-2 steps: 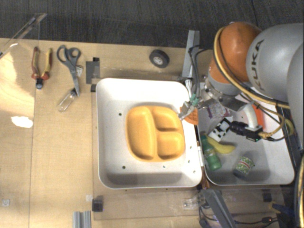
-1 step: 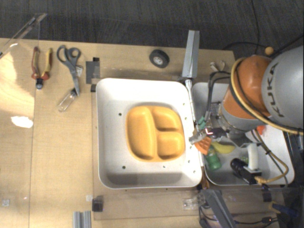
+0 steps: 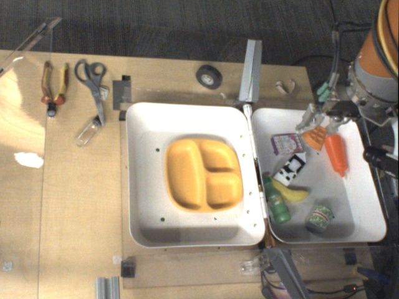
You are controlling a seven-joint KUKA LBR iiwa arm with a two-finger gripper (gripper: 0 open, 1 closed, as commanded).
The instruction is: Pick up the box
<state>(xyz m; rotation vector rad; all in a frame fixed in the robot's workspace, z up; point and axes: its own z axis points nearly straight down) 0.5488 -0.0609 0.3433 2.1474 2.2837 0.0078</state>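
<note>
The box (image 3: 291,168), small with a black-and-white pattern, lies in the middle of the right bin (image 3: 368,220), tilted on a diagonal. My gripper (image 3: 322,124) hangs over the bin's upper part, up and to the right of the box and apart from it. Its fingers (image 3: 308,121) stand apart, straddling a small orange piece (image 3: 315,139) that lies just below them. Nothing is held between them.
Around the box lie a purple-and-white packet (image 3: 287,144), an orange carrot (image 3: 336,154), a banana (image 3: 292,194), a green bottle (image 3: 277,205) and a green can (image 3: 320,217). The left bin (image 3: 143,167) holds a yellow compartment tray (image 3: 202,173). Scissors (image 3: 93,83) and pliers (image 3: 53,86) lie on the bench.
</note>
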